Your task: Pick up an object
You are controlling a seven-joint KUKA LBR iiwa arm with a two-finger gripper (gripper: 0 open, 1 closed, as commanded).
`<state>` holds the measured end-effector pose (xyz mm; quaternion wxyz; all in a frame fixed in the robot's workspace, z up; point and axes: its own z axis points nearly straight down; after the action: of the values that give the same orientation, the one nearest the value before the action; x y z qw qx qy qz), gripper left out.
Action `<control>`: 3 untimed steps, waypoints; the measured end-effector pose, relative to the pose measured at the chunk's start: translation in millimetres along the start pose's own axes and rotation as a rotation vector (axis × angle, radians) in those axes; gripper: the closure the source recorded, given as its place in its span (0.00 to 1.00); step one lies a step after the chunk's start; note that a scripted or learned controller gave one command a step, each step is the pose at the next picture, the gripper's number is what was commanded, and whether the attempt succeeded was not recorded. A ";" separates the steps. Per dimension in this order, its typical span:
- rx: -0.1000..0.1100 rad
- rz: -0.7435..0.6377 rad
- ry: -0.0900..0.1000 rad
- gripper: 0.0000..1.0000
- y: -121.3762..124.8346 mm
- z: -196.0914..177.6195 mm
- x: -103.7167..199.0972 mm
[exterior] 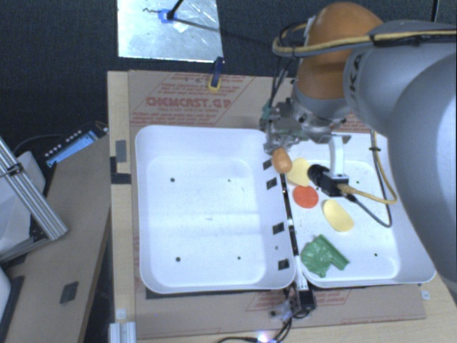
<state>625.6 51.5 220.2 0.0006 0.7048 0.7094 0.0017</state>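
camera view looks down on two white bins side by side on the surface. the left bin is smooth moulded plastic with rounded corners and a few small dark dots on its floor. the right bin carries the objects, all near its left wall.

the hand hangs over the top left corner of the right bin, below the orange band of the arm. an orange oval piece sits right under it, touching or just beside the fingertips; its long axis runs roughly up and down the view, slightly tilted, the lower end pointing toward the red disc. whether the hand is wide, narrow or gripping the piece cannot be told from here.

just right of the oval lies a pale yellow rounded piece, partly covered by a black part of the hand's rig. below it is a flat red disc, then a smooth yellow oval lying diagonally, pointing lower right. a crumpled green lump rests near the bin's bottom left corner.
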 end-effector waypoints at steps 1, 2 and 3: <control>-0.004 -0.004 0.002 1.00 4.1 -64.4 61.0; -0.004 -0.008 0.005 1.00 -20.3 -124.8 153.8; -0.014 -0.002 0.005 1.00 7.3 -261.6 185.1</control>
<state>630.8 236.3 482.1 0.0038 0.7042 0.7100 0.0086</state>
